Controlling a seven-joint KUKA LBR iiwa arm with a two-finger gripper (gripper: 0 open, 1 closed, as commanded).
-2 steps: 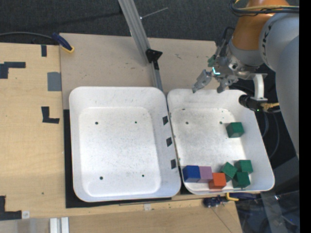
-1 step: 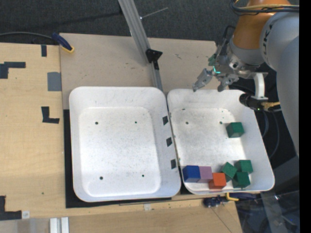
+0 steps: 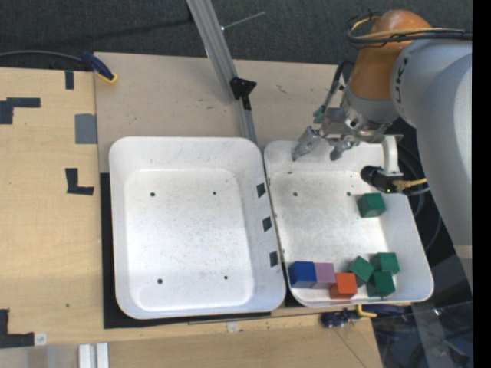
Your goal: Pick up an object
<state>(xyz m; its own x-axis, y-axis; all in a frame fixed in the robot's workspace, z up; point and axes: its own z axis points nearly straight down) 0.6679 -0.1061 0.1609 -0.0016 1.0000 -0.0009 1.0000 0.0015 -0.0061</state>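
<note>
My gripper (image 3: pixel 317 149) hangs over the far rim of the right bin (image 3: pixel 322 213), its two fingers spread apart with nothing between them. Well below it, a lone green block (image 3: pixel 370 205) lies near the bin's right side. Along the near edge of that bin sit a blue block (image 3: pixel 302 274), a pale purple block (image 3: pixel 325 273), an orange block (image 3: pixel 344 284) and three green blocks (image 3: pixel 376 272) bunched together.
The left bin (image 3: pixel 188 221) stands beside the right one, their rims touching. A slanted metal rail (image 3: pixel 222 60) with a black clamp runs down from the top to the gap between the bins. The grey arm and orange band (image 3: pixel 387 44) fill the upper right.
</note>
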